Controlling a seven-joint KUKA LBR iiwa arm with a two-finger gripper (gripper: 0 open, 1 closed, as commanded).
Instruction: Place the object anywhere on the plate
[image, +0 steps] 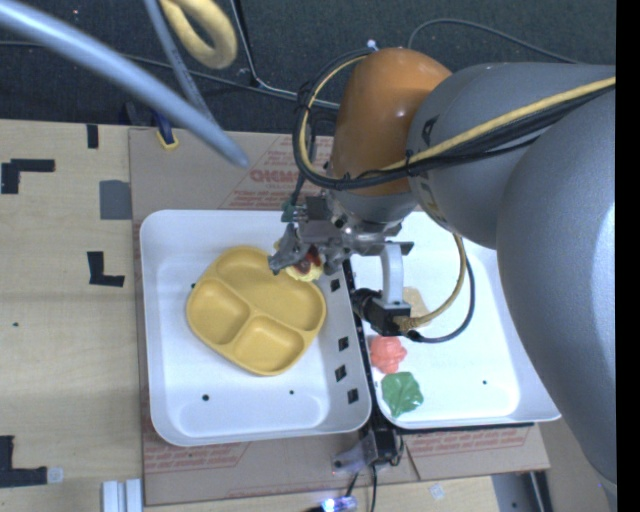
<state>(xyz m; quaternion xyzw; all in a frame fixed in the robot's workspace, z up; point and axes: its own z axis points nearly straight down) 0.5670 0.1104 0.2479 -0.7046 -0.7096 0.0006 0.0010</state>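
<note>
A yellow plate (255, 310) with three compartments lies in the left bin (175, 400). My gripper (300, 258) hangs over the plate's far right rim, close to the wall between the bins. A small red and yellow object (308, 267) shows right at the gripper's tip, above or on that rim. The gripper body hides most of it, so I cannot tell whether it is held or resting on the plate.
The right bin (500, 380) holds a pink-red item (388, 352), a green item (401, 392) and a tan piece (412, 299) partly behind a cable. The big grey arm covers the right side. A grey hose crosses the top left.
</note>
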